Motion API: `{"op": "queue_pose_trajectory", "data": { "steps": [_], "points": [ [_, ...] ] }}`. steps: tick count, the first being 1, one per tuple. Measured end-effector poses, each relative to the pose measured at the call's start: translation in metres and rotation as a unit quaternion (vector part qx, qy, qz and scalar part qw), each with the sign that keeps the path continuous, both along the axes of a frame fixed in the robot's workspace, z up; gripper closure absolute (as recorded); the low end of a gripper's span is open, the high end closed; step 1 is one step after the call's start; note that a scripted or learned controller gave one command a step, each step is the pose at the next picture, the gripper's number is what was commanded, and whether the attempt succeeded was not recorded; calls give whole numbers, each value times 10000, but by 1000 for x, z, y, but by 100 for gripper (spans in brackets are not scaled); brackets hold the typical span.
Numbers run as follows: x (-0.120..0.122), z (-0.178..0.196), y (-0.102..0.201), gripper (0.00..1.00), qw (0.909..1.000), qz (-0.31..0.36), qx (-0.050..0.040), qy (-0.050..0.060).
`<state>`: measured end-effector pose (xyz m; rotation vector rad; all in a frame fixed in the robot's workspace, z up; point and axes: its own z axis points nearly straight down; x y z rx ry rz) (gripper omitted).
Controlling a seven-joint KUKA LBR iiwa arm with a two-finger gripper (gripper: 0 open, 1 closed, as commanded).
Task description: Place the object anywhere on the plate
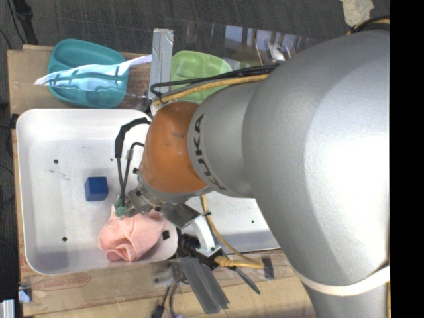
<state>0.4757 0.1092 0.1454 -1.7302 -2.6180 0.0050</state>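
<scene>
Pink cloth [131, 237], crumpled into a soft heap, looks the likeliest object for this task, though a small blue cube [96, 188] also sits in the same left bin [40, 144], a little apart toward the bin's middle. The cloth lies on the bin floor near the front wall, and nothing about it suggests it has been lifted: it rests slumped and spread. No plate can be made out for certain; a teal dish-like item [86, 71] and a green one [199, 68] lie beyond the bins at the bench's far edge, and either might serve. So, as I judge it, the task is at its start: picking up and carrying both remain. The arm's orange band [173, 152] and wrist hang directly over the cloth's upper right part, hiding the gripper, so I cannot tell how the jaws stand or whether they touch the cloth.
</scene>
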Motion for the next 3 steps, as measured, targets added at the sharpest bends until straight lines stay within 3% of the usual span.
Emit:
{"op": "queue_pose_trajectory", "data": {
  "steps": [1, 2, 3],
  "points": [
    [-1, -44, 75, 100, 9985, 543, 0, 11],
    [1, 23, 48, 100, 9839, 1787, 6, -25],
    [9, 46, -30, 100, 9938, 1110, 2, -25]
  ]
}}
